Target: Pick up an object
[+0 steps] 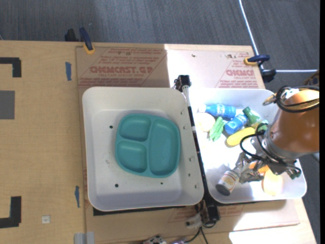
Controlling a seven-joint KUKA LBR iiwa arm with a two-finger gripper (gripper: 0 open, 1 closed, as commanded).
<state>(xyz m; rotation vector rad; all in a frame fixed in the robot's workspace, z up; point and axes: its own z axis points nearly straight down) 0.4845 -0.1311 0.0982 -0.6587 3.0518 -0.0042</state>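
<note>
The pincer is down in the right bin, low over its near end, with the orange-banded wrist above it hiding much of the mechanism. Whether it is released or clenched I cannot tell, and nothing can be seen caught in it.

The likeliest thing to pick is the small bottle, lying on its side just left of the pincer and a little nearer the bin's front rim. To do this step well, I would judge that the pincer should settle squarely across the bottle's round body, not its cap end (a round thing on its side rolls away readily if nudged from one side only), and close before any lift.

Just to the pincer's right lies a pale yellow fruit-like piece with something orange beside it. Beyond the pincer, toward the far end of the same bin, sits a cluster: a blue bottle, a green piece, a yellow banana-shaped toy, and a pale round object, all crowded close together.

Well to the pincer's left, the left bin holds a teal divided plate of three compartments, lying flat in the middle.
</note>
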